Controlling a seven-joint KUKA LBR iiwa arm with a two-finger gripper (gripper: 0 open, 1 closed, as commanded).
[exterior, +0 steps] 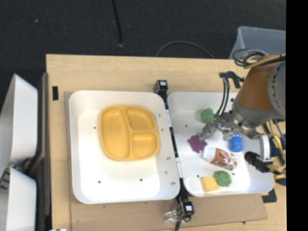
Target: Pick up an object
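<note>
Reaching in from the right, the arm point(257, 93) hangs over the right bin point(185, 109), with its gripper point(210, 130) low above the bin floor between a green object point(207, 114) on the far side and a purple object point(196, 142) just to its near left. Whether anything is caught by the gripper cannot be told. A blue object point(236, 144) lies to the right, a white red-printed packet point(221, 158) nearer, then a green lump point(222, 178) touching a yellow block point(209, 184). A yellow divided tray point(129, 132) sits in the left bin point(86, 177).
</note>
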